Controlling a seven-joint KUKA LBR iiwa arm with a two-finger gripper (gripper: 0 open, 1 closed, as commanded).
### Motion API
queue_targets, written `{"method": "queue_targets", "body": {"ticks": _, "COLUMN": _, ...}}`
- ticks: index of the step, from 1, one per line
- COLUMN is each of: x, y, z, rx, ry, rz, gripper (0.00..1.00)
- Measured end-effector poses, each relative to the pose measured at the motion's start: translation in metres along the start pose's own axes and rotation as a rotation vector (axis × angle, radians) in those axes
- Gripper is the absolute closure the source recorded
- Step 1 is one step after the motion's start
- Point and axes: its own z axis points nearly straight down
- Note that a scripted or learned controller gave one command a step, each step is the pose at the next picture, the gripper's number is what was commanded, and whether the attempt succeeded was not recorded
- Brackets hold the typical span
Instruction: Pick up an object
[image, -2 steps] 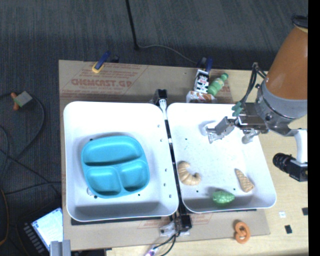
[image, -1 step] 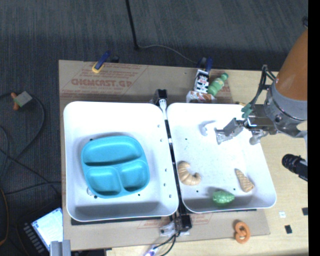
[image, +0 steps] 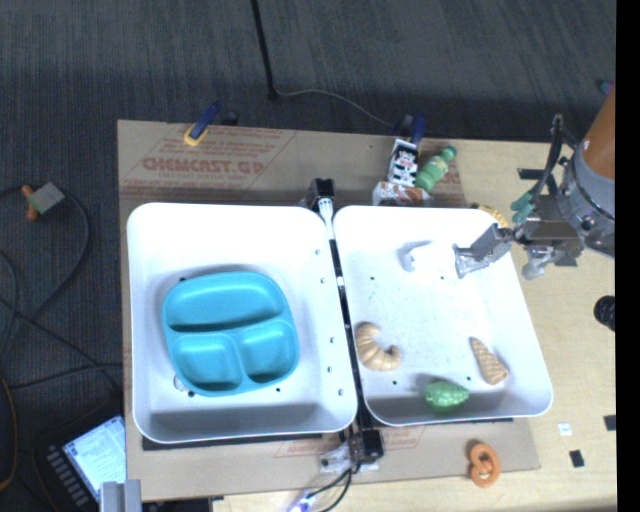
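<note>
My gripper (image: 443, 256) hangs over the far part of the right bin (image: 520, 300), with the arm reaching in from the right. Its two fingers (image: 476, 252) stand apart, open, with nothing between them. Three objects lie in the near part of this bin: a tan croissant-shaped piece (image: 377, 347) by the left wall, a tan ridged bread-like piece (image: 488, 361) near the right wall, and a green lumpy object (image: 445, 395) at the front wall. All three sit well below the gripper in the view.
The left bin (image: 145, 260) holds a blue divided tray (image: 230, 331). On the bench behind the bins lie a green toy and a printed packet (image: 418, 172). An orange ring-shaped item (image: 484, 462) rests on the bench in front of the right bin.
</note>
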Motion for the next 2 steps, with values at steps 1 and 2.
{"method": "queue_targets", "body": {"ticks": 1, "x": 0.0000, "y": 0.0000, "z": 0.0001, "rx": 0.000, "ry": 0.000, "rz": 0.000, "gripper": 0.00}}
{"method": "queue_targets", "body": {"ticks": 2, "x": 0.0000, "y": 0.0000, "z": 0.0001, "rx": 0.000, "ry": 0.000, "rz": 0.000, "gripper": 0.00}}
